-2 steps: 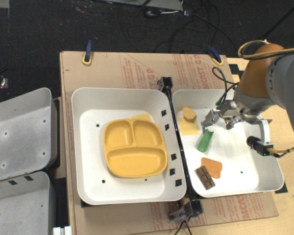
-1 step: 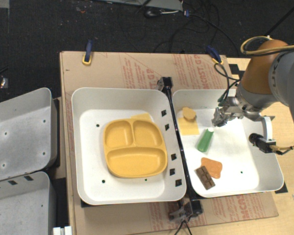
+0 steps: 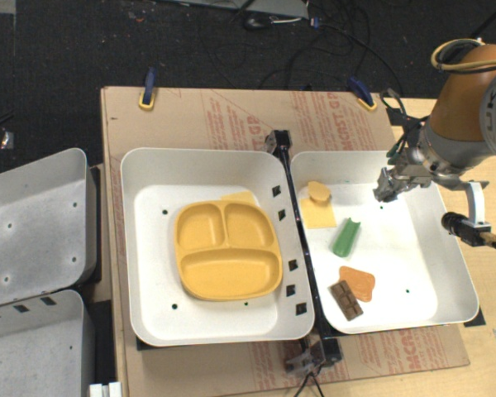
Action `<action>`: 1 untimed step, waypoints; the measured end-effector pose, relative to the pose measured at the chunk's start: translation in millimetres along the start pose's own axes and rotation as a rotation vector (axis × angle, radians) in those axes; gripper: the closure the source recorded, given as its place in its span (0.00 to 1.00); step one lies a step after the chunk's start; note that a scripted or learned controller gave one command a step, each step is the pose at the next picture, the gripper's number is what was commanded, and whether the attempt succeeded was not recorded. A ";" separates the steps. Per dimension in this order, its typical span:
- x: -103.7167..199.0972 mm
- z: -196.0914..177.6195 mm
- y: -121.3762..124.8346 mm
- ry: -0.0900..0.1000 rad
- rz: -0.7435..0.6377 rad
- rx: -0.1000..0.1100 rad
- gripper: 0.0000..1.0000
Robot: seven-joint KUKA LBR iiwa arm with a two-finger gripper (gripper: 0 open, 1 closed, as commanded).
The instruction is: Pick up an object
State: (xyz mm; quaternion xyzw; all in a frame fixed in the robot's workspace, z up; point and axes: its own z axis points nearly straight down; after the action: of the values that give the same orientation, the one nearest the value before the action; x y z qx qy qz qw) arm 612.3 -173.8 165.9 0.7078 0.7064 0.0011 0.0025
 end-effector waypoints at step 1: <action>-2.7 -43.6 -0.7 0.000 -0.002 -0.001 1.00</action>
State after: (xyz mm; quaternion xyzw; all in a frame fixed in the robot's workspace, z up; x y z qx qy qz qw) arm 611.4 -176.4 209.5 0.7069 0.7073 0.0014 0.0027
